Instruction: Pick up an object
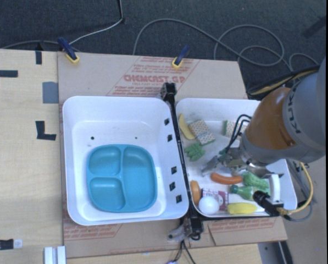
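Divided tray [121, 178] in the left bin [76, 114]; toy foods [201, 131] scattered in the right bin [207, 104].

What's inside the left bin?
A blue divided tray lies flat in the left bin, toward its near side. Whatever is under the tray is covered.

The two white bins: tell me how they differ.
The left bin holds one blue divided tray; the right bin holds many small toy foods. The gripper reaches into the right bin, not the left bin. Both are white, shallow, side by side.
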{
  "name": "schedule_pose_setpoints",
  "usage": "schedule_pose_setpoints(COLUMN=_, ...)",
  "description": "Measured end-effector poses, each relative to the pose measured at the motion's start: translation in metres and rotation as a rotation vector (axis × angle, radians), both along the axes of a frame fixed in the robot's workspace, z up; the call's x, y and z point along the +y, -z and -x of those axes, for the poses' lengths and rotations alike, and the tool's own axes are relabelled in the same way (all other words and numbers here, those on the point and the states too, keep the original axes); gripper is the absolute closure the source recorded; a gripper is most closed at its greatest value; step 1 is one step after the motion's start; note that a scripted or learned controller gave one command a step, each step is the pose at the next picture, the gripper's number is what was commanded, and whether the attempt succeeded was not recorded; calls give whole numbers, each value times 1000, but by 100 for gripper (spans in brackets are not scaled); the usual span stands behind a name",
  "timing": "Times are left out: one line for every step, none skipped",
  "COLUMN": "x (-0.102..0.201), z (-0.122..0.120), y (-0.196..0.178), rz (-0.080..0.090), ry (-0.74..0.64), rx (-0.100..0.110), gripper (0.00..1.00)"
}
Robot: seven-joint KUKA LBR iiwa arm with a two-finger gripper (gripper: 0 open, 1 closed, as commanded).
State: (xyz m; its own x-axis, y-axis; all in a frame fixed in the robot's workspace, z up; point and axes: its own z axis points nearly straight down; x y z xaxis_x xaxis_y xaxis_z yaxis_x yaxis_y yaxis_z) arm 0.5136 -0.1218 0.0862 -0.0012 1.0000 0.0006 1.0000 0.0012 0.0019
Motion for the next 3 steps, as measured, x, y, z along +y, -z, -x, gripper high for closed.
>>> schedule_pose_setpoints(x=-1, z=-1, y=-10, rz=3, ry=1, rx=-3, gripper=100)
schedule_pose_setpoints(x=-1, z=-1, y=-19, rz=2, ry=1, rx=-2, gripper=100)
schedule_pose_setpoints(x=-1, z=0, y=-19, rz=2, ry=1, rx=-1, gripper=0)
